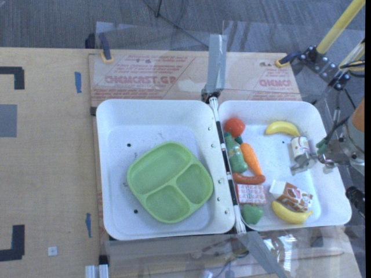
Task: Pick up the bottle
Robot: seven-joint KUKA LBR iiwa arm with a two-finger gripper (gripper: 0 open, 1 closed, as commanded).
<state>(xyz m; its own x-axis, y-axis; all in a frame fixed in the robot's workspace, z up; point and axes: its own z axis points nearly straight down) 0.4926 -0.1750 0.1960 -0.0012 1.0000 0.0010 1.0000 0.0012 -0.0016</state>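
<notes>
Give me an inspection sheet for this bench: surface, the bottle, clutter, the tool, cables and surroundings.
Surface: two white bins side by side, left bin and right bin, on a wooden bench.
Job's things: green bottle lies in the right bin against the divider, not gripped.
Clutter: green plate in the left bin; tomato, carrot, two bananas, juice carton, small can in the right bin.
Grippers: tool low at the right bin's right side, beside the can.
Cables: black cable on the floor.
Surroundings: grey carpet, yellow pole.
</notes>
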